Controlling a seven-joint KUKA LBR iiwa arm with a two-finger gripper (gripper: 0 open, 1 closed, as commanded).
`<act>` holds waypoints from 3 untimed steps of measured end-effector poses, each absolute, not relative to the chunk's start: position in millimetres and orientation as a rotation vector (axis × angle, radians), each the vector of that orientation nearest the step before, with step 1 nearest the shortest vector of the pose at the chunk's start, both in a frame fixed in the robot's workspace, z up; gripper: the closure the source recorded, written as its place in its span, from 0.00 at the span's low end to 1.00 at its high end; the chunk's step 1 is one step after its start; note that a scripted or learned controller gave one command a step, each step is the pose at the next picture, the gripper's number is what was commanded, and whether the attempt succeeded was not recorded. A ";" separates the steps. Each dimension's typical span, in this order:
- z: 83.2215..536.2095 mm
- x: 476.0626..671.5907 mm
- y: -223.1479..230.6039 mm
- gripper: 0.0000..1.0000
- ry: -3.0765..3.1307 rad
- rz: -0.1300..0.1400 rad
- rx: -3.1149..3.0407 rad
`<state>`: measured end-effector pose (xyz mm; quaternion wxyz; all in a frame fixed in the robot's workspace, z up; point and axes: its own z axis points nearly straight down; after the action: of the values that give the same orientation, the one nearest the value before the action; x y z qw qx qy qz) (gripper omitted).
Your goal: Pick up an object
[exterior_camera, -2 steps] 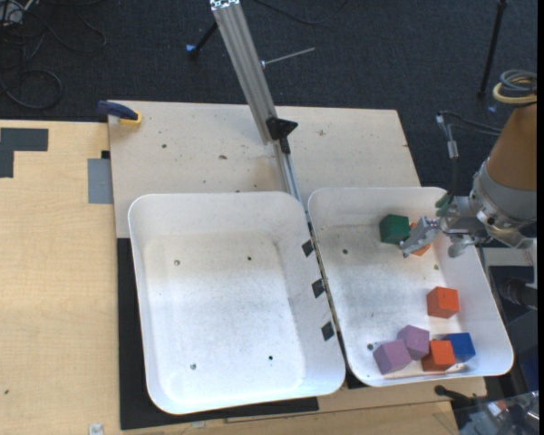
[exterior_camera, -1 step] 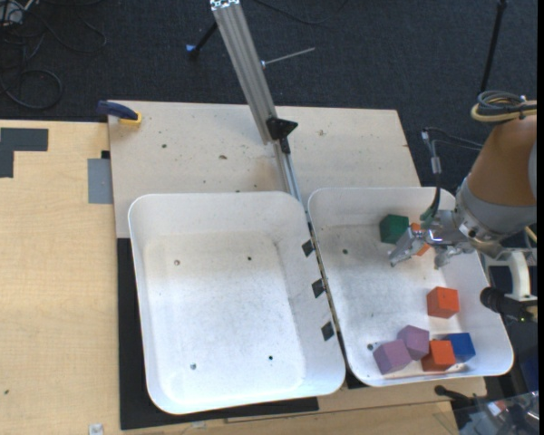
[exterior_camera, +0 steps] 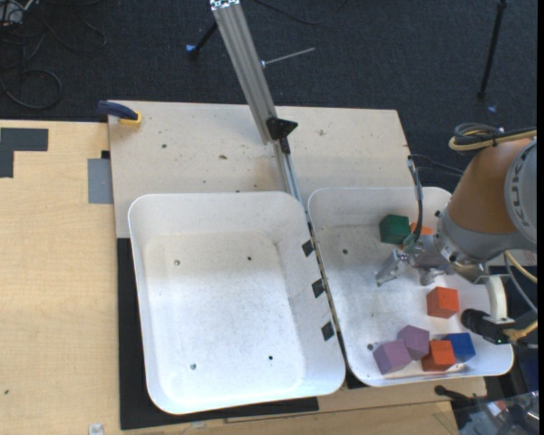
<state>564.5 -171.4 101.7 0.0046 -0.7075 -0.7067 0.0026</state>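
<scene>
Hovering low in the right-hand shallow white bin (exterior_camera: 363,370), the gripper (exterior_camera: 401,265) spreads its metal fingers (exterior_camera: 385,273) open, holding nothing. A dark green block (exterior_camera: 394,228) sits just beside them; closing off-centre could nudge it aside rather than catch it.

The pale bench (exterior_camera: 344,143) bears two white bins, left (exterior_camera: 154,270) and right (exterior_camera: 363,297), side by side.

I see my gripper (exterior_camera: 401,263) low in the right bin (exterior_camera: 354,208), just beside a green block (exterior_camera: 395,228). An orange cube (exterior_camera: 442,302) sits apart; purple blocks (exterior_camera: 401,349), another orange one (exterior_camera: 440,355) and a blue one (exterior_camera: 461,344) cluster at the near edge
</scene>
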 end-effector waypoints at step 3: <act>205.5 567.0 -174.1 1.00 -2.222 -0.001 -2.222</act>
<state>567.0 -174.1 205.5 -0.0006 -0.7071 -0.7071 -0.0004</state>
